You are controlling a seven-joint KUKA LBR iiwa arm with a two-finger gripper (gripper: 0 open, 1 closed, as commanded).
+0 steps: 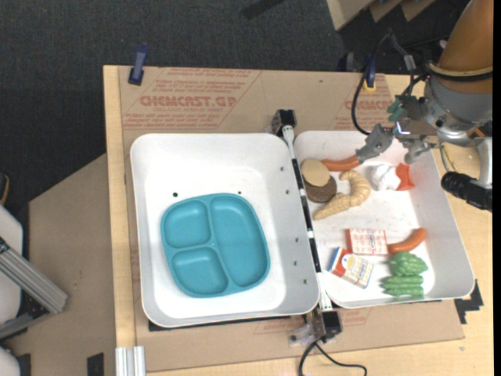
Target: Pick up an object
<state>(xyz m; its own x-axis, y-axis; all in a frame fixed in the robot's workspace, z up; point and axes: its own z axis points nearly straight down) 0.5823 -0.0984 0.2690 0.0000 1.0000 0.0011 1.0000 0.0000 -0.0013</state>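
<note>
Down at the near edge, a black cable trails off the brown cardboard-covered bench, right below the seam between the two bins. Left white bin carries a teal plastic tray with three compartments, sitting toward the near side, with bare white floor open behind it. Over in the right white bin it's crowded: green leafy toy vegetable in the near right corner, an orange toy sausage just behind it, a red-and-white small carton beside a flat printed packet. Farther back, a tan croissant-shaped toy curls up against a brown round wooden block, close to the divider. A second orange sausage-like piece lies by the far wall, its right end tucked under the arm. And there's the gripper, over the far part of the right bin, above a white crumpled object with something orange-red next to it, hard to identify. Fingers look spread apart, nothing seen between them. Grey arm is cut off at the right edge.
</note>
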